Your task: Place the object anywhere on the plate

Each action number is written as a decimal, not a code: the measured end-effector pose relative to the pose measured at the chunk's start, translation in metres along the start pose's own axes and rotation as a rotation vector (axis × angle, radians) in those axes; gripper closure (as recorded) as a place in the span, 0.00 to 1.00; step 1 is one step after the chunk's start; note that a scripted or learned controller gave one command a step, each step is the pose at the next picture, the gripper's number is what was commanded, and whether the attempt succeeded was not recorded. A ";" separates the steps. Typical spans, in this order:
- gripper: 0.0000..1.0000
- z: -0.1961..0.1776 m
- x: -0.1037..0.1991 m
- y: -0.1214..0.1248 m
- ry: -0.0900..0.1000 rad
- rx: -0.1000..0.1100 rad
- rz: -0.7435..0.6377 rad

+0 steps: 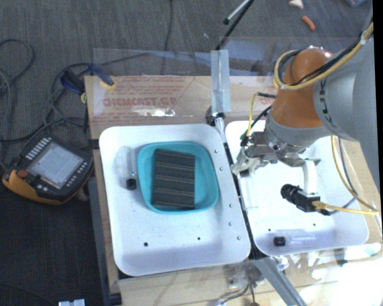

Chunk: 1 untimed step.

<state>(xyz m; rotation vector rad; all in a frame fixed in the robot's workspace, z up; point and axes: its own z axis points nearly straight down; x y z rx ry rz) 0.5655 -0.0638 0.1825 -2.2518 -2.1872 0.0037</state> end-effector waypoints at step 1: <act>0.00 0.000 0.000 0.000 0.000 0.000 0.001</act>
